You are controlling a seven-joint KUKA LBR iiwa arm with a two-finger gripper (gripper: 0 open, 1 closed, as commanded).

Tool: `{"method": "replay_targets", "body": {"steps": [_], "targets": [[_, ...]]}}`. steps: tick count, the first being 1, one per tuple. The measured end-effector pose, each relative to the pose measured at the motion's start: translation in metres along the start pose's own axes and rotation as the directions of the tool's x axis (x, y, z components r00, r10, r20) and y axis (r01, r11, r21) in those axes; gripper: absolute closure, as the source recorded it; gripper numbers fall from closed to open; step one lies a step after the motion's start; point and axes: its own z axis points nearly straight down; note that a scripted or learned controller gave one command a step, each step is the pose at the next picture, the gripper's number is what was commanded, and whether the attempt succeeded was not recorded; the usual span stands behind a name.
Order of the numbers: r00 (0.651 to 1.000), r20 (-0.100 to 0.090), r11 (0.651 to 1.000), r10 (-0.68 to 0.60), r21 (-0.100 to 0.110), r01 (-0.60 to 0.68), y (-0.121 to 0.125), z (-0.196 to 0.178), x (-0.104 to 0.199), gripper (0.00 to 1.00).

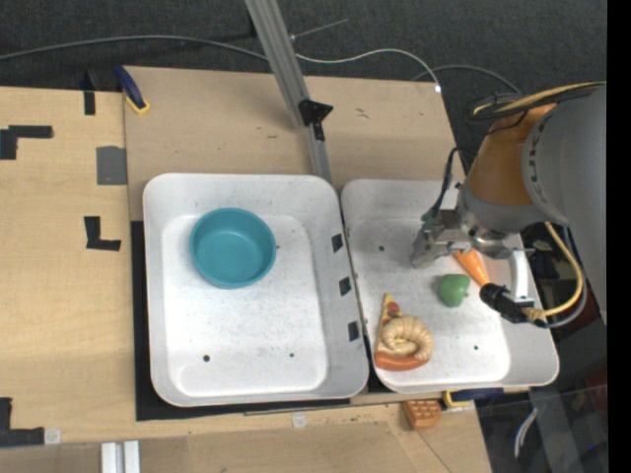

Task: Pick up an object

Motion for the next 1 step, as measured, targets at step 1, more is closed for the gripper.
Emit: {"method": "replay_targets", "body": {"steps": [1], "targets": [[1.0,0.001,1.0,0.001,-0.007,-0.001,0.0022,-0.0634,-0.0008,1.0]]}}
